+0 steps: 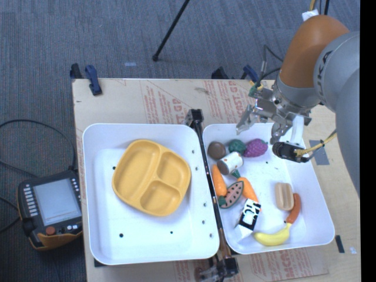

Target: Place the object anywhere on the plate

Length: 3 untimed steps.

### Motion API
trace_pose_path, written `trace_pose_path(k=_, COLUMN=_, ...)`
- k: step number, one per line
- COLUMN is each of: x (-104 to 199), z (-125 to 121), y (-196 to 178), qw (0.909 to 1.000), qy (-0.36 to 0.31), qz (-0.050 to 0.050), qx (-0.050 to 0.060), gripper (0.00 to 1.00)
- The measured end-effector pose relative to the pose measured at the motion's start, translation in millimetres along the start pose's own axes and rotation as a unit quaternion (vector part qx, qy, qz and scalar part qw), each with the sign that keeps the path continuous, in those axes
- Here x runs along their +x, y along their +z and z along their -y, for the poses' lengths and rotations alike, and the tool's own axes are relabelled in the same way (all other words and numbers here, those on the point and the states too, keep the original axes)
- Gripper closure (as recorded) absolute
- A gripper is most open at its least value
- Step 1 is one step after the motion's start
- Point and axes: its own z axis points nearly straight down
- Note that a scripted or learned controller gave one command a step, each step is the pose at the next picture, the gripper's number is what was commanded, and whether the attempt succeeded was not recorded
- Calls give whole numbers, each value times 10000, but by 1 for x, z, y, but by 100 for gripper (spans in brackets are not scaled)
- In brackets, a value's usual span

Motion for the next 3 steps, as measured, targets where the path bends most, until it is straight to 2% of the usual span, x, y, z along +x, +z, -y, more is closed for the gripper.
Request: trace_pose_path(k=3, x=0, z=0, y=0, qw=10000, qy=0, qz=0, qx=0, gripper=0)
